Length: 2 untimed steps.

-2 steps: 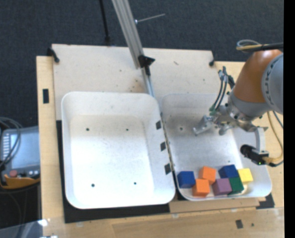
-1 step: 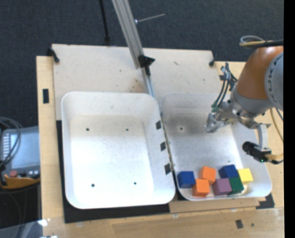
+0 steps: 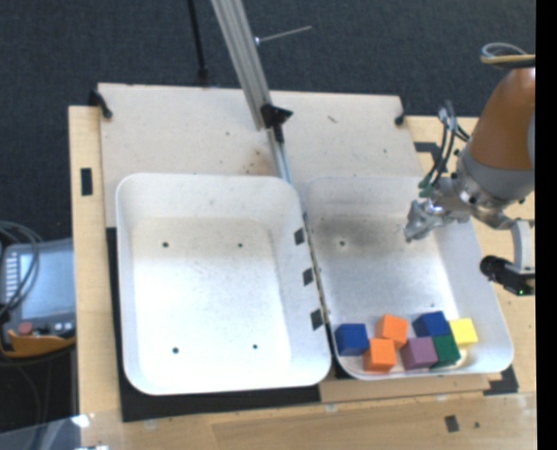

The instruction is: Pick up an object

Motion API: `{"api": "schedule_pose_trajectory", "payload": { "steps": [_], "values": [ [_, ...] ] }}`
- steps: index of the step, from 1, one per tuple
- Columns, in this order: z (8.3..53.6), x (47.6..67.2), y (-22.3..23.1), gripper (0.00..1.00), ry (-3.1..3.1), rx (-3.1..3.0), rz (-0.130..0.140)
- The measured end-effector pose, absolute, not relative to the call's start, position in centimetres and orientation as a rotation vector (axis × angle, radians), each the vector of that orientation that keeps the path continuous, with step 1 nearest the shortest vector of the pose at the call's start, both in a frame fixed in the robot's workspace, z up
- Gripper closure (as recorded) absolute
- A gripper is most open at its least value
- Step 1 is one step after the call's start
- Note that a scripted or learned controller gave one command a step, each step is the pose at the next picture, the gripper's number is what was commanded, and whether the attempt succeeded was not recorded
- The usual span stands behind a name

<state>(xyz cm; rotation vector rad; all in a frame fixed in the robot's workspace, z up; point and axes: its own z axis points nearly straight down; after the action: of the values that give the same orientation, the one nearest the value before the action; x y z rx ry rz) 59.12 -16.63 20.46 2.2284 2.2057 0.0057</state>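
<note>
Several small blocks lie clustered at the near end of the right bin (image 3: pixel 382 251): a blue block (image 3: pixel 352 337), an orange block (image 3: pixel 394 327) with another orange block (image 3: pixel 381 354) in front of it, a purple block (image 3: pixel 418 352), a green block (image 3: pixel 446 349), a dark blue block (image 3: pixel 431 324) and a yellow block (image 3: pixel 463 331). My gripper (image 3: pixel 417 227) hangs over the far right part of that bin, well above and behind the blocks. Nothing shows between its tips.
The left bin (image 3: pixel 213 279) sits beside the right one, a dividing rim between them. A slanted aluminium pole (image 3: pixel 246 54) rises from the back of the bench. A grey control box (image 3: pixel 30 289) and cables lie off the bench at left.
</note>
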Motion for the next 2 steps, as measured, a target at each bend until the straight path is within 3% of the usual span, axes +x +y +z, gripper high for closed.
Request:
{"api": "schedule_pose_trajectory", "payload": {
  "steps": [2],
  "values": [
    [28.3,59.3,-17.3,1.0,2.222,2.214,0.004]
  ]
}}
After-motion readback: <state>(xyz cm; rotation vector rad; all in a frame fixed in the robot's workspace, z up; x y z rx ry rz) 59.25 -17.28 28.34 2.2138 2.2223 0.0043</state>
